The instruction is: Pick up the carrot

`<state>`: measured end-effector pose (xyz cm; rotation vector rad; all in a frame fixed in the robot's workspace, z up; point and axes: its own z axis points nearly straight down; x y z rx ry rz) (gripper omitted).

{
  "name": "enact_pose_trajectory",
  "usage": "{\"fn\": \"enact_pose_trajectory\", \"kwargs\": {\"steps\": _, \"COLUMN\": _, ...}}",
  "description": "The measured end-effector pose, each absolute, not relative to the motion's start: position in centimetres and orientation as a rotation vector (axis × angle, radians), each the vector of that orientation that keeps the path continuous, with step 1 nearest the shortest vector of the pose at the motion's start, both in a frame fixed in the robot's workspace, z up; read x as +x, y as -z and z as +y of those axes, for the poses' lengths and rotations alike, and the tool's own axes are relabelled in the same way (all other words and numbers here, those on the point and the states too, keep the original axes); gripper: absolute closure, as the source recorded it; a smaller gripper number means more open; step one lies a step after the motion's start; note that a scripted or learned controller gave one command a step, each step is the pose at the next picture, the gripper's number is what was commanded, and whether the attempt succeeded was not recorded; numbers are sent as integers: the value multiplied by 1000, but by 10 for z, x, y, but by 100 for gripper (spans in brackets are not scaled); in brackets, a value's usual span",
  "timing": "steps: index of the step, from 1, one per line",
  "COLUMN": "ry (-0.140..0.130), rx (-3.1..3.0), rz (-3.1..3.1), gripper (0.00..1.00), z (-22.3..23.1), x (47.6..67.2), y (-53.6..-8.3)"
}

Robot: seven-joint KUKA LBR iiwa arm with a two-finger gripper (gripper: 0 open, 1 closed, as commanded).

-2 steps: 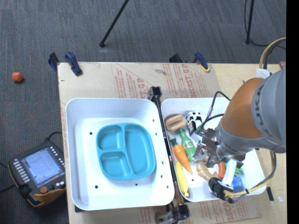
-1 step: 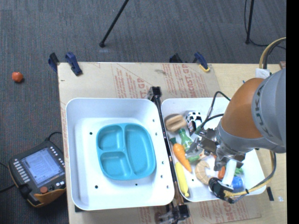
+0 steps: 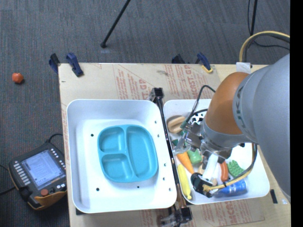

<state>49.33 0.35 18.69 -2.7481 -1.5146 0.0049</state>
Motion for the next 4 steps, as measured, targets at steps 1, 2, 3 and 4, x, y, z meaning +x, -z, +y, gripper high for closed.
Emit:
{"fn": "enact_pose_trajectory", "kwargs": {"steps": 1, "ry": -5, "rx": -2748, "rz": -1516, "gripper": 0, "z": 3, "x": 493, "y": -187}}
{"fn": "enact_pose_trajectory", "kwargs": {"steps": 2, "ry": -5, "rx": -2748, "rz": -1516, "gripper": 0, "z": 3, "x": 493, "y": -187}}
{"fn": "enact_pose_trajectory", "kwargs": {"steps": 3, "ry": -5, "rx": -2748, "rz": -1516, "gripper": 0, "z": 3, "x": 493, "y": -187}}
{"fn": "enact_pose_trajectory", "kwargs": {"steps": 4, "ry": -8, "rx": -2903, "rz": -1191, "gripper": 0, "z": 31, "x": 475, "y": -187}}
